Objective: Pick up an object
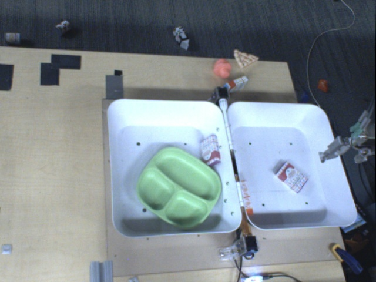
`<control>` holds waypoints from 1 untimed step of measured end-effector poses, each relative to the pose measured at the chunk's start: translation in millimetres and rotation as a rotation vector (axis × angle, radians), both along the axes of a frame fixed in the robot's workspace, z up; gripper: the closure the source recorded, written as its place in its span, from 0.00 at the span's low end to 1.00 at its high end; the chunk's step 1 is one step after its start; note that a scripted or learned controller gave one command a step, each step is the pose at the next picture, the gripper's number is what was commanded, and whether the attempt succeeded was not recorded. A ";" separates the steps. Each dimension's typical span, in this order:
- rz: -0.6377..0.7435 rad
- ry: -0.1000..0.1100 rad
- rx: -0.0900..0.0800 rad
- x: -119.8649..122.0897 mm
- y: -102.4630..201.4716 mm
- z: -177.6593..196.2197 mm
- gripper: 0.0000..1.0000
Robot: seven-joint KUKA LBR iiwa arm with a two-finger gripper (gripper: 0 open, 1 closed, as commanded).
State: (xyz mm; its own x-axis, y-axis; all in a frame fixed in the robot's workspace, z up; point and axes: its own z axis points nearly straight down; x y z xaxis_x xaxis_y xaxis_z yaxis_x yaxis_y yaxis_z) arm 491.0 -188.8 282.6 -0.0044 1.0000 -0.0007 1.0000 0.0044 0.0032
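Observation:
A green divided plate lies tilted in the left bin. A small red and white packet rests against the plate's far right edge. A second red and white packet lies flat in the right bin, right of its middle. My gripper sits at the right bin's right rim, well to the right of that packet and apart from it. Nothing shows in its grasp.
On the bench behind the bins lie a pink ball, a patterned triangular piece and a small tube. Black patches mark the bench at far left. A thin cable curves across the dark floor at upper right.

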 end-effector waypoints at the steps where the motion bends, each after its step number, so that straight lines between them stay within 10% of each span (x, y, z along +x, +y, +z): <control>1: -0.002 0.004 0.002 27.3 0.7 -168.3 0.00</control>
